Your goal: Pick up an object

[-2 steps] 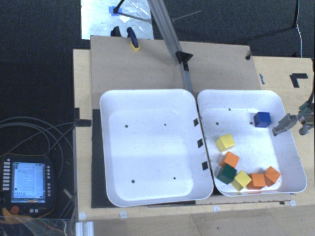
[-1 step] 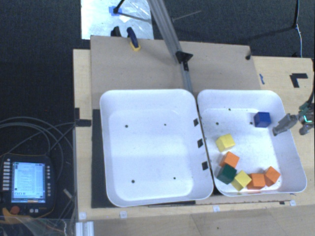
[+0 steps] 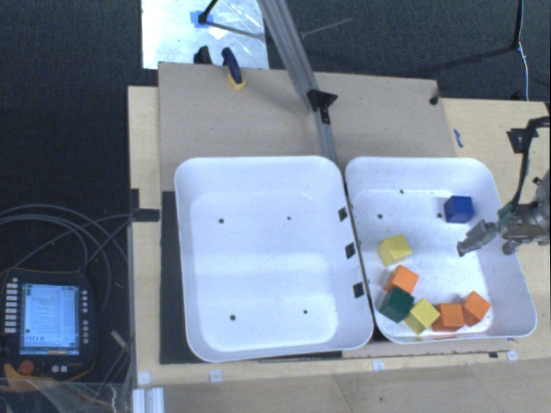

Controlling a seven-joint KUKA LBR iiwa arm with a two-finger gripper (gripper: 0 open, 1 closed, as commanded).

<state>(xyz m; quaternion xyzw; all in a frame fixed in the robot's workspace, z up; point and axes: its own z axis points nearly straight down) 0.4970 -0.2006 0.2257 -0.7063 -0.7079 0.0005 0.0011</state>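
Several coloured blocks lie in the right bin. A blue block sits near its far right. A yellow block and an orange block lie at the left-centre. Along the near wall sit a green block, a second yellow block and two orange blocks. My gripper hangs over the right side of this bin, below the blue block and above the orange ones. It is open, with nothing between its fingers.
The left bin stands beside the right one, with black clips along the shared wall. A slanted grey pole crosses the back of the bench. A teach pendant and cables lie at the left.
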